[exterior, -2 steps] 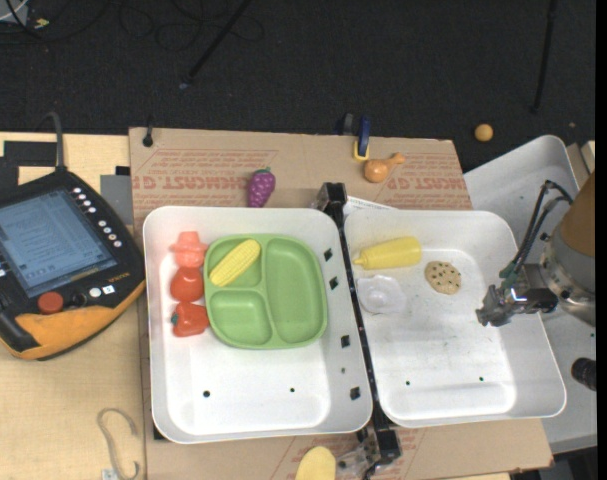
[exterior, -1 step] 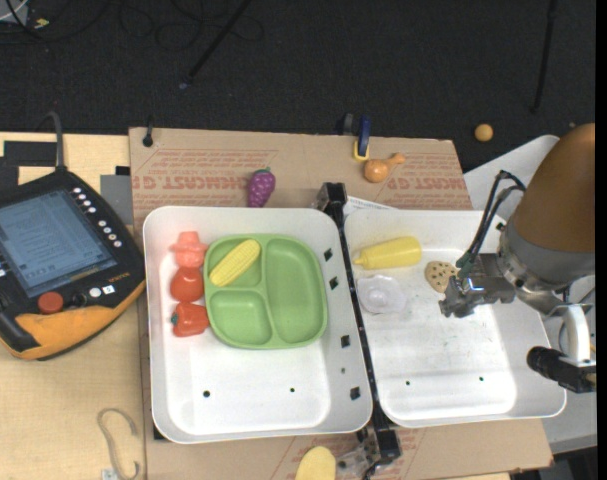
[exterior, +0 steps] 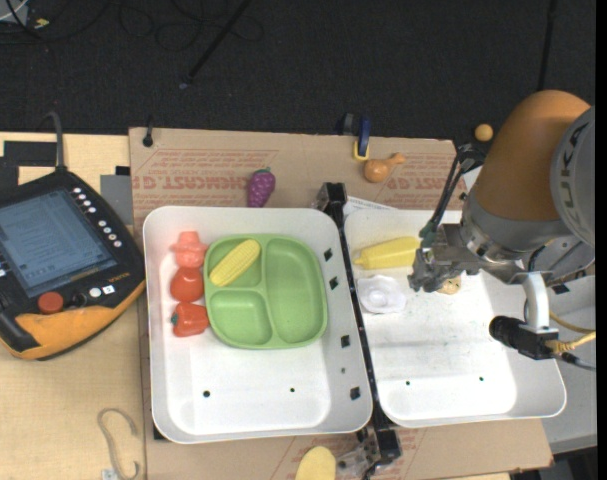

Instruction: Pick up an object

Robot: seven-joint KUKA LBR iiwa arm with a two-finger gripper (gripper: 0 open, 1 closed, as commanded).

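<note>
In the right bin (exterior: 463,368), a yellow toy (exterior: 386,255) lies near the top left corner, with a small whitish translucent piece (exterior: 381,295) just below it. My gripper (exterior: 428,271) hangs low over the bin, just to the right of the yellow toy's end. A small tan thing (exterior: 449,286) shows at the gripper's lower right side; whether it is held cannot be told. The left bin (exterior: 243,398) bears a green divided plate (exterior: 283,303) with a yellow corn cob (exterior: 232,261) in it. Several red and pink toys (exterior: 187,286) sit left of the plate.
A teach pendant (exterior: 53,258) lies on the bench at the left. Behind the bins, on cardboard, rest a purple grape toy (exterior: 261,186) and an orange toy (exterior: 381,168). A yellow object (exterior: 316,463) sits by the front edge. The arm's cable and black fitting (exterior: 523,336) overhang the right bin.
</note>
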